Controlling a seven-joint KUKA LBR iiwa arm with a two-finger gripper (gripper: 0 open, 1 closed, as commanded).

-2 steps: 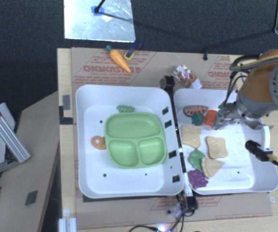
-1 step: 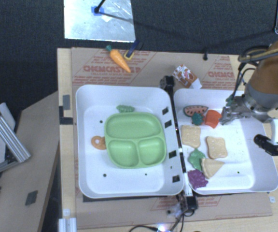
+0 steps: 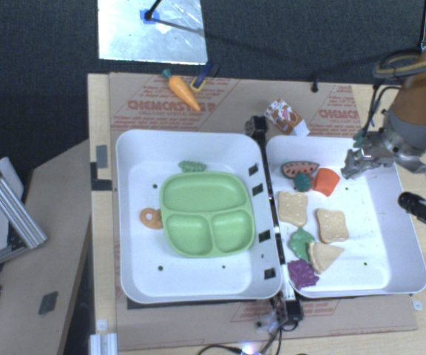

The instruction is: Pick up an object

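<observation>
Looking down on my bench, I see two shallow white bins side by side on brown cardboard. My arm (image 3: pixel 420 102), grey with an orange band, reaches in from the right, and my gripper (image 3: pixel 351 167) hangs over the upper part of the right bin (image 3: pixel 390 272). Whether it is open or closed I cannot tell; nothing shows gripped in it.

Just left of the gripper and slightly lower lies an orange-red block (image 3: pixel 326 181), with a watermelon slice (image 3: pixel 300 170) touching or nearly touching its left side. Below them sit two slices of toast: one (image 3: pixel 293 208) near the bin's left wall, another (image 3: pixel 332 225) to its right. Lower still are a green leafy piece (image 3: pixel 301 240), a pale wedge (image 3: pixel 324 256) and, lowest, a purple bunch (image 3: pixel 302 274).

The left bin (image 3: pixel 135 272) holds a green divided plate (image 3: pixel 203 214) in its middle, a small green piece (image 3: pixel 192 166) at the plate's top edge and a small orange ring (image 3: pixel 151 218) to its left.

Outside the bins, on the cardboard behind them, lie a toy carrot (image 3: pixel 182 92) and a small red-and-white packet (image 3: pixel 284 116). A silver sheet (image 3: pixel 152 19) lies further back.
</observation>
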